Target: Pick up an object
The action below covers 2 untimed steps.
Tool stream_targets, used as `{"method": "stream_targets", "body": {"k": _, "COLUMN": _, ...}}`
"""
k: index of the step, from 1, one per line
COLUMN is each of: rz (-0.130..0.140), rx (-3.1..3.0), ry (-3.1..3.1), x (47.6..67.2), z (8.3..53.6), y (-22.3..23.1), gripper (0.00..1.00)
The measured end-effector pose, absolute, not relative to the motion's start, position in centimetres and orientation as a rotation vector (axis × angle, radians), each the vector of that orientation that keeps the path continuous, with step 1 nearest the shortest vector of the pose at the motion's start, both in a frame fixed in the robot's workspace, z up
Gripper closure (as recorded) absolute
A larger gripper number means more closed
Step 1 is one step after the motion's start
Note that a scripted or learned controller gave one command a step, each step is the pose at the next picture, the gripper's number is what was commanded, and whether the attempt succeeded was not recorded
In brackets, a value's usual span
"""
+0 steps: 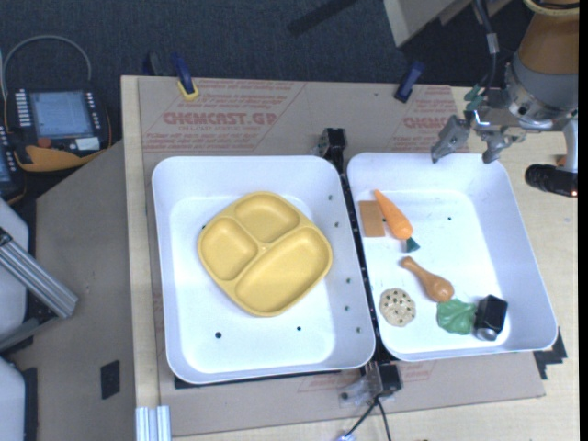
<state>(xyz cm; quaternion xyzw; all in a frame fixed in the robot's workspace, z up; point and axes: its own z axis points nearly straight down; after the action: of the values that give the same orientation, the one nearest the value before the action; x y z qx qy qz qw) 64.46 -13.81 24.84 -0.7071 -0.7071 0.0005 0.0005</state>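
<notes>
The right bin holds an orange carrot, a tan flat square, a brown drumstick-shaped piece, a speckled cookie, a green leafy piece and a small black object. My gripper hangs above the far edge of the right bin, well behind all the objects. Its two grey fingers are spread apart, with nothing between them.
A yellow three-compartment plate lies in the left bin. Both bins rest on a cardboard sheet. Blue clamps hold the sheet at the far edge. A handheld control unit sits at far left.
</notes>
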Motion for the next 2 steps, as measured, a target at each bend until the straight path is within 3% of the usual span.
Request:
{"method": "stream_targets", "body": {"k": 1, "rz": 0.001, "rx": -2.221, "ry": -2.221, "x": 64.5, "z": 24.9, "y": -13.8, "gripper": 0.0}}
{"method": "stream_targets", "body": {"k": 2, "rz": 0.002, "rx": -2.22, "ry": -2.22, "x": 64.1, "z": 20.8, "y": -13.7, "gripper": 0.0}}
